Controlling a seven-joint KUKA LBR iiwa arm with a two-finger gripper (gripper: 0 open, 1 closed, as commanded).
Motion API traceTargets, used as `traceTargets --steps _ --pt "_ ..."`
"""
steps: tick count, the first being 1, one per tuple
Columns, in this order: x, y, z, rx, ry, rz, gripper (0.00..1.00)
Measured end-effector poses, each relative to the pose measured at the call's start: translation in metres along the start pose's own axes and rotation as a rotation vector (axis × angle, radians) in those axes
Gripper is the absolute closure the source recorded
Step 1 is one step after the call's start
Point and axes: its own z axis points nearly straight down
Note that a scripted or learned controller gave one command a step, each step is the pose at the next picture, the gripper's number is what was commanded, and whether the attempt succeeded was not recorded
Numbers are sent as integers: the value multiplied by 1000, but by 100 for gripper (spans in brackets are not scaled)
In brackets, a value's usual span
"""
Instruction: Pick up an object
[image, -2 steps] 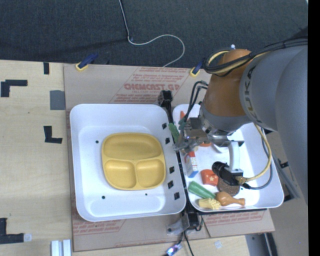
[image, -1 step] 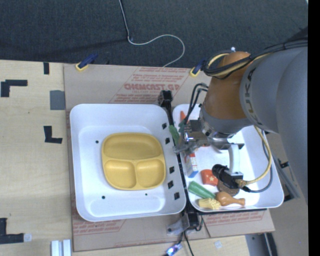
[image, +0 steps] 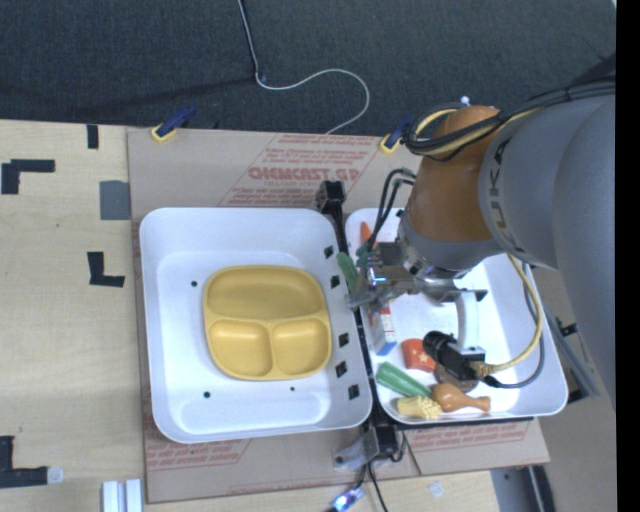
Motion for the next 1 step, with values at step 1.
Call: traceTargets --steps 1 --pt "-1 -1 -1 0 0 0 100"
